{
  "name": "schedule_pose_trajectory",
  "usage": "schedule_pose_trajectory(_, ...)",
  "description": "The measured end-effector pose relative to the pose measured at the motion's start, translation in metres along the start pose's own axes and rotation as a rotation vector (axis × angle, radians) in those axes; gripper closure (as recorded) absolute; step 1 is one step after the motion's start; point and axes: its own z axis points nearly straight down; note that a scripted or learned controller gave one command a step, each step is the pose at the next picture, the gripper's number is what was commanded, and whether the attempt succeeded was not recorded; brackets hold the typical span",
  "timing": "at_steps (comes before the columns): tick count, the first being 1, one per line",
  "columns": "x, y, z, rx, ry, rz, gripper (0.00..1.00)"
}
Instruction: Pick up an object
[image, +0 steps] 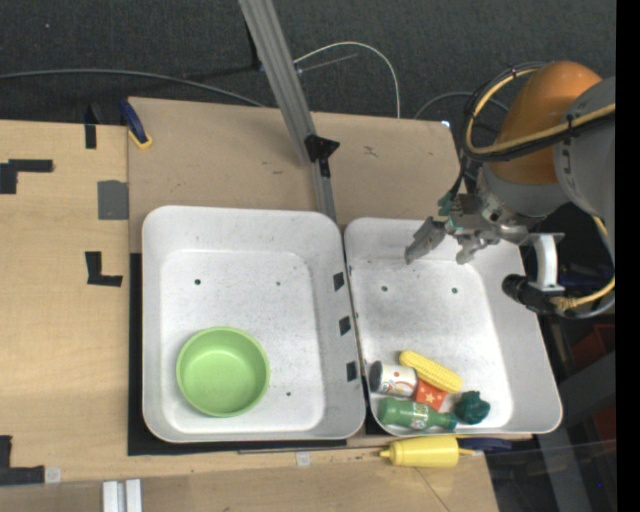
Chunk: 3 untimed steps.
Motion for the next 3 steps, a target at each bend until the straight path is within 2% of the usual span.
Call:
schedule_pose_trajectory(1, 0.0, 0.0, 0.0, 0.0, 0.0, 0.0, 0.0)
schedule_pose_trajectory(3, 0.008, -0.01, 0.111, 0.005, -0.001, 0.001, 0.0)
